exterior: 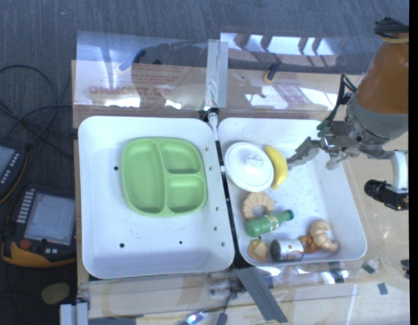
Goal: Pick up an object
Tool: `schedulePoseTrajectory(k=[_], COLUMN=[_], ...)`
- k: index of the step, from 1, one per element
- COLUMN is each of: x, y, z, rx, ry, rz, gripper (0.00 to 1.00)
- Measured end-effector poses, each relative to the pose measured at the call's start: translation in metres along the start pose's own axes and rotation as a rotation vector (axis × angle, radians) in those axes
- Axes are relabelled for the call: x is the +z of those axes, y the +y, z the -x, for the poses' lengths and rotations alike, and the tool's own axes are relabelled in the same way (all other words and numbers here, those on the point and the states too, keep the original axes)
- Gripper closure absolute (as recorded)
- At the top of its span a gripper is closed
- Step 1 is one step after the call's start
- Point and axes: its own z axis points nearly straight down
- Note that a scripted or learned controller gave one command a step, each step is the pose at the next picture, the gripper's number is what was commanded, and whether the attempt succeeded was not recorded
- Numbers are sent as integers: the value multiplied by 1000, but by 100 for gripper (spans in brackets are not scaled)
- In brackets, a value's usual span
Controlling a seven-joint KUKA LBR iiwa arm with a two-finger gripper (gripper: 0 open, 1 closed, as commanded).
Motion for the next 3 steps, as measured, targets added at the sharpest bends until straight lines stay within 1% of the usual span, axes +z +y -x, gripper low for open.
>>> schedulePoseTrajectory(k=[1, 2, 3], x=[70, 160, 164], y=[111, 107, 107], z=[-4, 18, 28], rx=[-11, -47, -2], ry=[-3, -4, 1], rz=[-1, 15, 25], gripper=[0, 0, 0])
